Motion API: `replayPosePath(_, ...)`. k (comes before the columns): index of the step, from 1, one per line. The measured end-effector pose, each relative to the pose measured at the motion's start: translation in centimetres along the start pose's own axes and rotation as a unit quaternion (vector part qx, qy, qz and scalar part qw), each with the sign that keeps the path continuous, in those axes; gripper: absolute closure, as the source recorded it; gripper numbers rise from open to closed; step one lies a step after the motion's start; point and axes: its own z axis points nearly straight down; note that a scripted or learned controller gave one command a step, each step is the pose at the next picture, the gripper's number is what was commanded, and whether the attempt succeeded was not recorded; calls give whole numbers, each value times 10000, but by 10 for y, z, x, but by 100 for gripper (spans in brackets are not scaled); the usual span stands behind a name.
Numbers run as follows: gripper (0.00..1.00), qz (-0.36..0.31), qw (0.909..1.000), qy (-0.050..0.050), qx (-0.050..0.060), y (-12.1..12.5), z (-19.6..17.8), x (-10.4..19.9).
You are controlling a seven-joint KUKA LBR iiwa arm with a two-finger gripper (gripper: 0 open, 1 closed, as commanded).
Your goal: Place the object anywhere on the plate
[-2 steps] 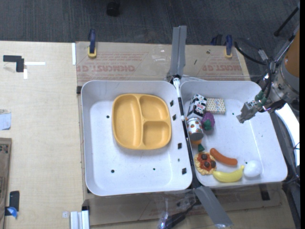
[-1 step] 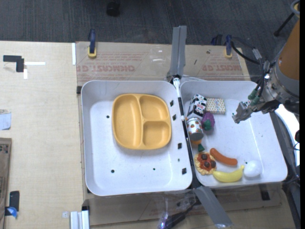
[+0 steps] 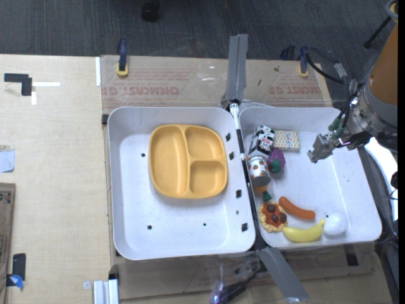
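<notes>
A yellow plate (image 3: 187,160) with three compartments lies in the left bin (image 3: 126,189). The right bin (image 3: 354,189) holds several toy items: a black-and-white cow figure (image 3: 263,137), a speckled sponge block (image 3: 286,140), purple grapes (image 3: 276,161), a small can (image 3: 257,170), a pizza slice (image 3: 273,215), a hot dog (image 3: 297,209), a banana (image 3: 304,233) and a white egg (image 3: 335,224). My gripper (image 3: 319,151) hangs over the right bin's upper right part, apart from all the items, with nothing visible in it.
A grey divider bar (image 3: 237,75) runs between the bins at the back. Clamps (image 3: 121,65) hold the cardboard behind the bins. The arm (image 3: 380,87) and its cables enter from the right.
</notes>
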Motion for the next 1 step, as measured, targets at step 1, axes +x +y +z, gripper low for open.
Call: replayPosePath(1, 100, 595, 9982, -6, 4, -22, -10, -76)
